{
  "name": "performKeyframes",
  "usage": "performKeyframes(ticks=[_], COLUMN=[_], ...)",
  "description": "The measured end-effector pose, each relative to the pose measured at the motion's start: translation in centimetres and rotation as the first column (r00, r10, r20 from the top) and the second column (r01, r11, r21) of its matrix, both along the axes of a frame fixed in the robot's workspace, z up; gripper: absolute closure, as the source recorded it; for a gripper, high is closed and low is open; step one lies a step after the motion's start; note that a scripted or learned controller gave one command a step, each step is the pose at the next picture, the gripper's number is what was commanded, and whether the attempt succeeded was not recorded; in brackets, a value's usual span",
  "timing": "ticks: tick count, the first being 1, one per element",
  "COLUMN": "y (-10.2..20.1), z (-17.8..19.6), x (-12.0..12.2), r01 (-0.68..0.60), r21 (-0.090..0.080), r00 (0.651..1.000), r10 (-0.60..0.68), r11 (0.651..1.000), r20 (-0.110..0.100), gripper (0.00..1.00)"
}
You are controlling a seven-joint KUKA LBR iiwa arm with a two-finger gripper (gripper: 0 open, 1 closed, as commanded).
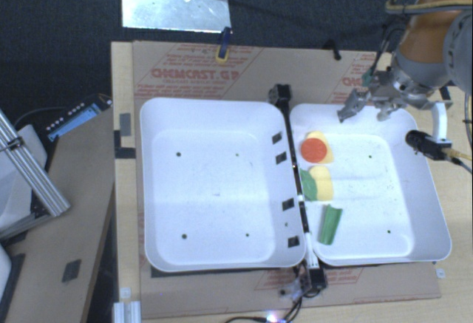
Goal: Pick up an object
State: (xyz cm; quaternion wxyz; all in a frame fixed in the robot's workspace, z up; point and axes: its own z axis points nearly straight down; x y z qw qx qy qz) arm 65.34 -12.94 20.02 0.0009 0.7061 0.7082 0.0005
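We are seeing the end effector [367,105] hanging above the far edge of the right bin [414,240], its two fingers [347,111] spread apart and gripping nothing. Nearest to it, by the bin's left wall, a red disc [315,151] is lying on a yellow piece [326,155]. Below them a yellow block [322,182] is touching a green piece [307,186], and a green stick [329,225] is lying tilted near the front. The left bin [214,111] is standing just beside, on the table [66,240].
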Motion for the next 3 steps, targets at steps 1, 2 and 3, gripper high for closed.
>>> performKeyframes(ticks=[1, 2, 3], y=[1.9, 2.4, 6.8], z=[-11.9, -11.6, -0.8], x=[1.6, -8.8, 2.1], r01=[-0.003, 0.004, -0.008], r21=[0.001, 0.003, -0.001], r00=[1.000, 1.000, 1.000], r10=[0.004, -0.004, 0.008], r11=[1.000, 1.000, 1.000], r20=[0.000, -0.009, 0.015], gripper=[0.00, 0.00, 0.00])
